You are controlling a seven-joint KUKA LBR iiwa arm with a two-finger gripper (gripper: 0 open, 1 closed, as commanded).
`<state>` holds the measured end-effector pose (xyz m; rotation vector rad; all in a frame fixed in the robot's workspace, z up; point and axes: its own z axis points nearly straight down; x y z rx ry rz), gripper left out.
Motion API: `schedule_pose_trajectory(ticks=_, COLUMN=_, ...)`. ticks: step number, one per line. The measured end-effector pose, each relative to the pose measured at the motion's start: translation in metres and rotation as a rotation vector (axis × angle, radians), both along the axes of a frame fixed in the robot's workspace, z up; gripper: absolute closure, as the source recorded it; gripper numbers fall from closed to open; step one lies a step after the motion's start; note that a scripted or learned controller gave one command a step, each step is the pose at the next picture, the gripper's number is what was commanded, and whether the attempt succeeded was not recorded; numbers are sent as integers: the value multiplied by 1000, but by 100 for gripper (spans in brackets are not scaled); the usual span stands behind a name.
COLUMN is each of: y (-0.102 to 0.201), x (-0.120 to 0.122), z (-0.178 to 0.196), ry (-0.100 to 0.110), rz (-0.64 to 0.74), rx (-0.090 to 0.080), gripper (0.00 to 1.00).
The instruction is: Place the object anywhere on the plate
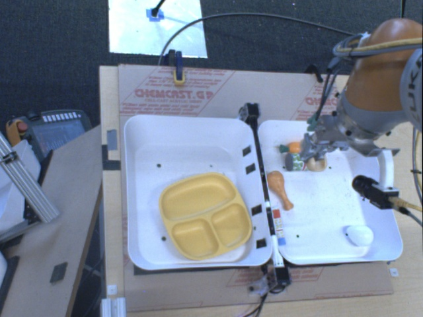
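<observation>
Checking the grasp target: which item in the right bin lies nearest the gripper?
The small green-and-orange piece, right beside the gripper near the bin's back. The drumstick lies farther forward, the white object in the front corner.

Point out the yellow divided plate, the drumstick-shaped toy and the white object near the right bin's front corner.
Yellow three-compartment plastic plate [198, 200]: camera view, floor of its large compartment.
Tan and orange drumstick-shaped toy [279, 189]: camera view, mid-body.
White rounded object [359, 234]: camera view, its top surface.

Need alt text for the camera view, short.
The arm's gripper hangs low over the back of the right bin, beside small toy foods, with a toy drumstick and a white object lying elsewhere in that bin. A yellow divided plate sits in the left bin.
</observation>
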<state>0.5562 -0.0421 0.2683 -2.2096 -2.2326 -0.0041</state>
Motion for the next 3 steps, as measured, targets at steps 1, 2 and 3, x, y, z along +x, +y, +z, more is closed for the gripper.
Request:
schedule_pose_trajectory(ticks=1, y=43, x=-1, z=-5, ry=0, rz=-1, rx=0, gripper=100)
schedule_pose_trajectory(ticks=2, y=105, x=-7, z=-8, ry=0, rz=1, rx=1, gripper=100)
schedule_pose_trajectory(ticks=3, y=147, x=-7, z=-20, ry=2, rz=-1, rx=-1, gripper=100)
